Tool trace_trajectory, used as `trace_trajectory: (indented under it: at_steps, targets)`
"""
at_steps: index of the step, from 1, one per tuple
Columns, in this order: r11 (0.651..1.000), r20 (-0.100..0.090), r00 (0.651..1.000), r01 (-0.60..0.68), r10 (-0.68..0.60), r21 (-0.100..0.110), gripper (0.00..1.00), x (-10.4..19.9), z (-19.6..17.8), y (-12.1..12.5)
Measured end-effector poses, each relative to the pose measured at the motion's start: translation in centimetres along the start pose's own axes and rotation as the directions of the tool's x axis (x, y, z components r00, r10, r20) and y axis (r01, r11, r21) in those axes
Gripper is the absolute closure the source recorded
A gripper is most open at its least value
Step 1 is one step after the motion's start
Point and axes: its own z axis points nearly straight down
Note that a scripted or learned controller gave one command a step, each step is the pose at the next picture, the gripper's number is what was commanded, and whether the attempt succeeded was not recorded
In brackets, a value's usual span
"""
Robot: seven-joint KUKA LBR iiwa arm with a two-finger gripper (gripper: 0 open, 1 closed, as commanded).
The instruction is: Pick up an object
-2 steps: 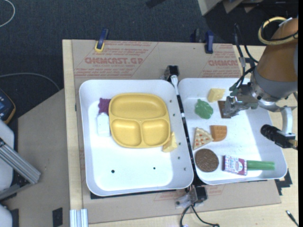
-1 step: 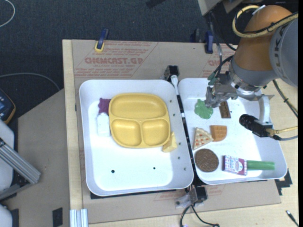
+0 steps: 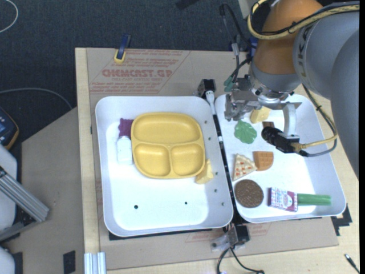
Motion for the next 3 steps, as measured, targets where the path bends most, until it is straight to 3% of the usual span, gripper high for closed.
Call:
trace_trajectory:
  at_steps: [1,2,3]
  targets:
    - [1.000,0.000,1.000,-0.001,0.001,-0.001,1.00,3.6,-0.2,3.2]
    - [1.000,0.000,1.000,-0.002,0.002,0.000,1.00,7.0,-0.7,4.4]
    - [1.000,0.002,1.000,-0.005,0.005,0.000,1.00,6.4,-0.8,5.5]
